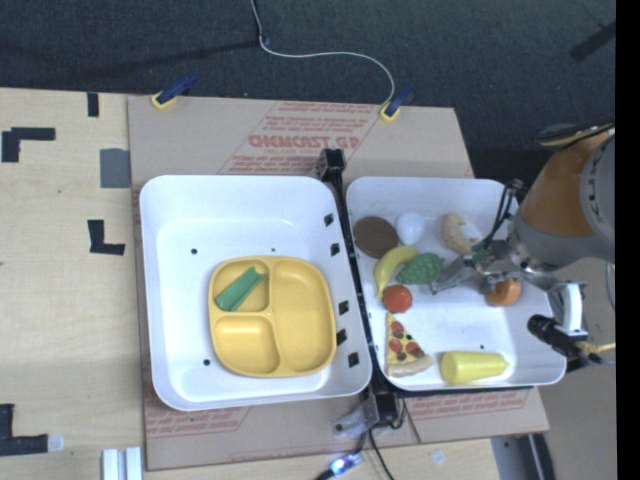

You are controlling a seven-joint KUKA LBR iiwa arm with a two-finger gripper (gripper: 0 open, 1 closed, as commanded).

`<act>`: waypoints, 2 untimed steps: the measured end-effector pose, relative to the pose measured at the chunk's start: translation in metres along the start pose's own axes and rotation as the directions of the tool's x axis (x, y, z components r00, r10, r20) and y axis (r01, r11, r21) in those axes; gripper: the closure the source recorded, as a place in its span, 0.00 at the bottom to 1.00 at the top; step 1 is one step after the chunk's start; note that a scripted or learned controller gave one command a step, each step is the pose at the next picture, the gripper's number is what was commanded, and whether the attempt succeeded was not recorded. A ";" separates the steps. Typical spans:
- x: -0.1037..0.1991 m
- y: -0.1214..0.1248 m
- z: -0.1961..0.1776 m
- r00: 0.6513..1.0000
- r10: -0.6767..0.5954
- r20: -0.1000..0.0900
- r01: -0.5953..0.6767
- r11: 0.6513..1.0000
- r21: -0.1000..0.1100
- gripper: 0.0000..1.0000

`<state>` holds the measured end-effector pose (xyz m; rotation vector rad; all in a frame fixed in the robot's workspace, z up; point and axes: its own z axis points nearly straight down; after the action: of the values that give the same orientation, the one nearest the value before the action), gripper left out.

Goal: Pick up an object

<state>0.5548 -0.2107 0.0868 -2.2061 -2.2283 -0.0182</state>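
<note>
**Gripper low in the right bin, over the toy food**

A brown cardboard sheet [300, 138] lies on the wooden bench [60, 268], and the two white bins stand on it side by side. The left bin [170, 218] holds a yellow divided plate [285, 323], with a green strip-shaped piece [238, 290] lying in its upper left compartment.

The right bin [520, 368] holds the toy food. The grey arm [575, 203], with its orange band, reaches in over the bin's right wall. Its gripper [450, 275] sits low near the middle of the bin, pointing left toward the green leafy vegetable [420, 267]; whether the fingers are apart or closed I cannot tell, as they are dark and small, and nothing is plainly seen between them.

Along the bin's lower wall lie a yellow cylinder-like piece [472, 366] and, to its left, a pizza slice [404, 348]. A yellow banana [390, 265] curves just beside the leafy vegetable, with a red tomato [397, 298] below it. A brown round piece [375, 234] lies near the upper left corner, a white round piece [410, 228] to its right, and a beige piece [458, 232] further right. An orange piece [503, 291] lies partly under the wrist.
</note>
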 end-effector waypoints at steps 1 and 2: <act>-0.003 -0.001 -0.010 1.000 0.001 0.010 -0.001 1.000 -0.002 1.00; 0.000 0.001 -0.074 1.000 0.008 0.014 -0.008 1.000 -0.001 1.00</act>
<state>0.5552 -0.2119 0.1604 -2.2224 -2.2268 -0.0030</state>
